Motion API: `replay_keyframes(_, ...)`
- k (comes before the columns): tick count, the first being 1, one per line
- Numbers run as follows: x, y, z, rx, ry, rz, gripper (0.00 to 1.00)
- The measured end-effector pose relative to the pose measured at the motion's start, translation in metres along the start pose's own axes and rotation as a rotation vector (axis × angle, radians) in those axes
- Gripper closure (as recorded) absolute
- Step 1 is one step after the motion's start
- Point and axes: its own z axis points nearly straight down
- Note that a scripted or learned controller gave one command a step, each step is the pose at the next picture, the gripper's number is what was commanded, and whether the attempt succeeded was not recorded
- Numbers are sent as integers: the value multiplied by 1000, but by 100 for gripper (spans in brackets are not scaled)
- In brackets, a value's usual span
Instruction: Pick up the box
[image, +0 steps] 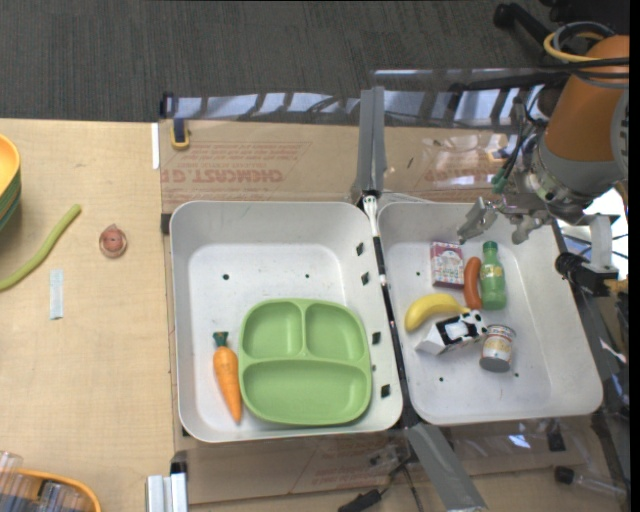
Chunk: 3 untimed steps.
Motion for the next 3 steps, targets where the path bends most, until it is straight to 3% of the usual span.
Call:
replay_keyframes(1,36,10,112,-4,-1,-40,0)
replay_keyframes(2,34,10,103,-4,-2,-36,100)
replay_keyframes(3,81,38,13,-3,-1,-112,100)
